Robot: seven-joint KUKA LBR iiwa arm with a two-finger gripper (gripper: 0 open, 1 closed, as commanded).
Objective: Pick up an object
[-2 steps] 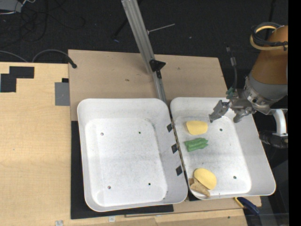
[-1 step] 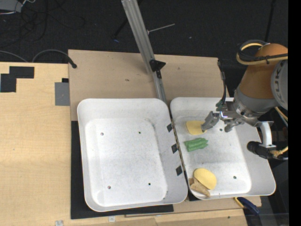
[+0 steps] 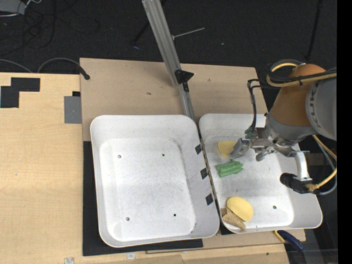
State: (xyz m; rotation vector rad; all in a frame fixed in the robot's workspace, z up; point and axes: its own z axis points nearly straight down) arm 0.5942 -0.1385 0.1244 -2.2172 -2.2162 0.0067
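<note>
Reaching in from the right, the arm (image 3: 300, 106) hung low over the right bin (image 3: 286, 216), with its gripper (image 3: 250, 148) near that bin's far-left part. Its fingers looked spread apart with nothing between them, one tip close to a small yellow piece (image 3: 225, 147) and the green piece (image 3: 229, 169) just nearer. That placement suggested a grasp being lined up on one of those two, though which one could not be told. They lay close together, which might let a finger catch the wrong one. A rounder yellow object (image 3: 240, 208) sat at the bin's near edge, touching a tan scrap (image 3: 233, 220), well apart from the gripper. The left bin (image 3: 146, 177) lay alongside, beyond the dividing rims. No object had been lifted yet.
</note>
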